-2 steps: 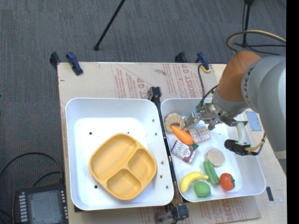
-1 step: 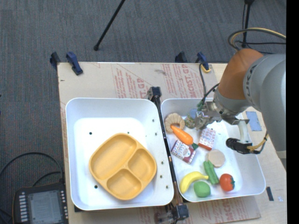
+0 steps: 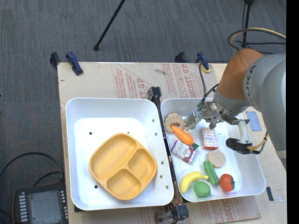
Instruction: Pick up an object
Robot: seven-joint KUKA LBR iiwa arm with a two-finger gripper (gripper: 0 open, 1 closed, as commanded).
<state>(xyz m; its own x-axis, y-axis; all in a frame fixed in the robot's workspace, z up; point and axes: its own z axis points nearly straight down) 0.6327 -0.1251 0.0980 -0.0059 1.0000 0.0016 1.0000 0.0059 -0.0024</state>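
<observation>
Arm over right bin, toy food below it, nothing visibly picked.

Nearest the front edge of the right bin (image 3: 256,183): green lime (image 3: 202,189), yellow banana (image 3: 190,179), red tomato (image 3: 226,182), green cucumber (image 3: 210,172) tilted between them. Just behind, a round tan cookie (image 3: 216,159), a red-white packet (image 3: 183,151) and a small red carton (image 3: 209,138). Orange carrot (image 3: 181,135) lies diagonally, touching the packet's top corner, beige shell-shaped piece (image 3: 172,120) at its far end. Gripper (image 3: 204,117) hovers just behind the carrot and carton, fingers too blurred, can't tell if wide or narrow, nothing seen between them. Left bin (image 3: 74,125) holds a yellow three-compartment tray (image 3: 122,166). Farther back, cardboard bench top (image 3: 126,78) with blue clamps (image 3: 73,62) at its far edge.
</observation>
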